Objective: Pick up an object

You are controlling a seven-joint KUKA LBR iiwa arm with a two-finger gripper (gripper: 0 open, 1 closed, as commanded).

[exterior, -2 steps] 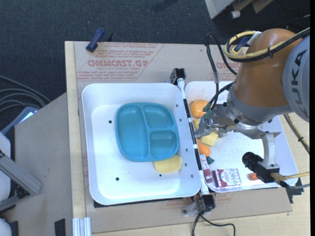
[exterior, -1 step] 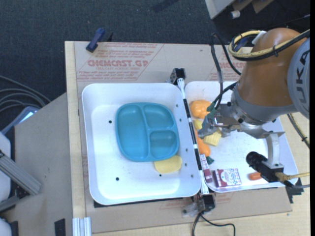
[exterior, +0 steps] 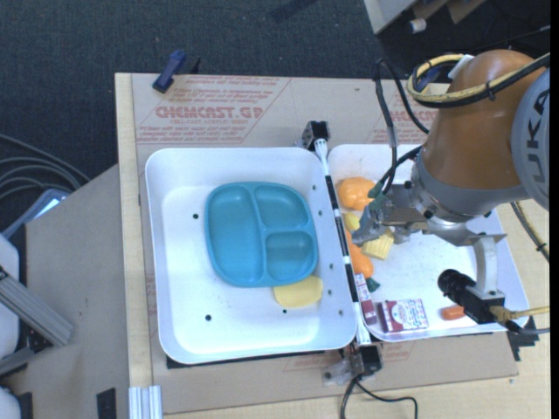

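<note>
Two white bins (exterior: 166, 234): blue tray (exterior: 260, 232) left, toys (jumbled) under pincer (exterior: 374, 225).

We log two bins side by side on the bench (exterior: 218, 112): the left bin (exterior: 175, 260) at frame centre, the right bin (exterior: 502, 260) toward the right edge. In the left bin lies a divided tray (exterior: 259, 232), with a flat piece (exterior: 298, 294) touching its lower right edge. In the right bin, a round fruit (exterior: 353, 191) sits upper left, a small carton (exterior: 398, 316) lower left, and the arm (exterior: 485, 138) reaches over from the right.
</note>
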